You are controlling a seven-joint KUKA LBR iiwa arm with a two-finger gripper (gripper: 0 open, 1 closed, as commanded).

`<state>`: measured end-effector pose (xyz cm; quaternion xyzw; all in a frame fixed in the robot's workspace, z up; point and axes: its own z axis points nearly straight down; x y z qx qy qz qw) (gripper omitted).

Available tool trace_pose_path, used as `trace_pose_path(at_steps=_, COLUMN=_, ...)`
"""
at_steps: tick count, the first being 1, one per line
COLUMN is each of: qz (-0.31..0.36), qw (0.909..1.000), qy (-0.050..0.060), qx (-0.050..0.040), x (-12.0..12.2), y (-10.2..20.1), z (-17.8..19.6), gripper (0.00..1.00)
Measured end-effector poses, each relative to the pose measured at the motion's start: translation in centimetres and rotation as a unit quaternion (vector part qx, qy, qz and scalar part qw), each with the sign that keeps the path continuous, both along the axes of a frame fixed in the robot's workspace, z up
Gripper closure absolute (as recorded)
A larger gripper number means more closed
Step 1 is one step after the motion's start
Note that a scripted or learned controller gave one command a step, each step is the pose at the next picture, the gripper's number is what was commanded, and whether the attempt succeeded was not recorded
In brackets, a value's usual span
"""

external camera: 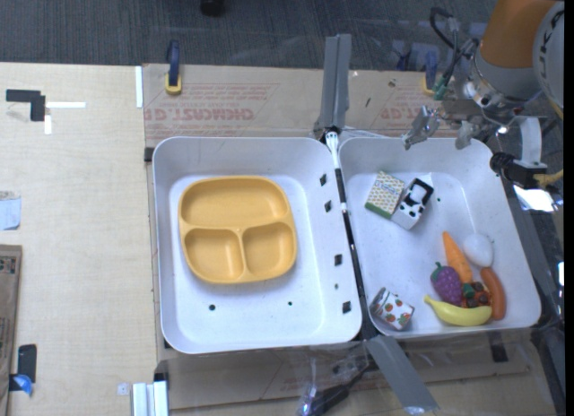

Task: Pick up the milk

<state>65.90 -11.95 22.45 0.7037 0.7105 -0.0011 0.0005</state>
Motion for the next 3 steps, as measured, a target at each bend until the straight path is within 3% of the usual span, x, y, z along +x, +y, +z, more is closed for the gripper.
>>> trace_pose_path(at_steps=1, qz=0.099, qw=0.995, qy=-0.004, qx=-0.0003, x=-4.1, y=-1.9, z=-12.8, gripper=0.0)
trace_pose_path(at_steps=2, qz=0.099, qw=0.9951, qy=-0.005, qx=-0.0004, x=-3.9, y=-1.9, z=-11.8, gripper=1.0)
trace_pose_path(at_steps=3, qz=0.085, qw=0.9964, qy=0.001, qx=0.0011, x=-10.2, y=3.7, z=-3.3, gripper=1.0)
